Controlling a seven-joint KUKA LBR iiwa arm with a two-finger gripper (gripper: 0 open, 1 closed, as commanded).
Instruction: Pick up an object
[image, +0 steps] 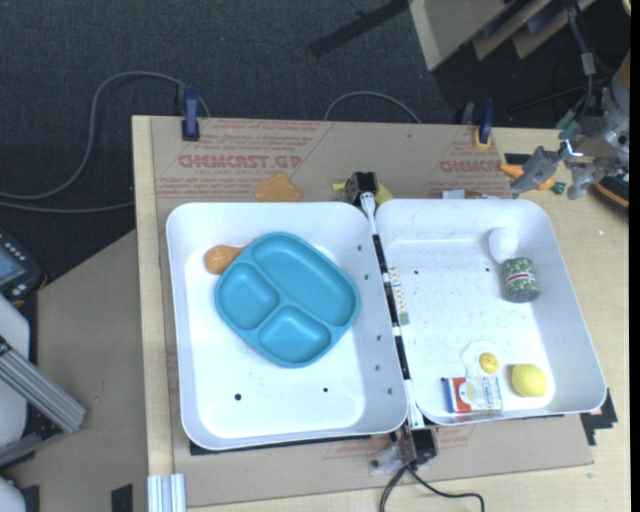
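Note:
The right bin (440, 300) holds a white ball-like piece (502, 241), a green patterned can (519, 279) lying on its side, a toy fried egg (482, 360), a yellow lemon (529, 380) and a small red and white box (472, 394). My gripper (556, 180) hangs at the upper right, just beyond that bin's far right corner. Its fingers are spread open with nothing between them. The white piece is the nearest object, down and to the left of it.
The left bin (200, 390) carries a blue divided plate (287, 297) with an orange piece (218, 258) at its left rim. Behind the bins on the board lie an orange scrap (277, 187) and a yellow-black item (362, 186). Blue clamps (190, 112) grip the board's far edge.

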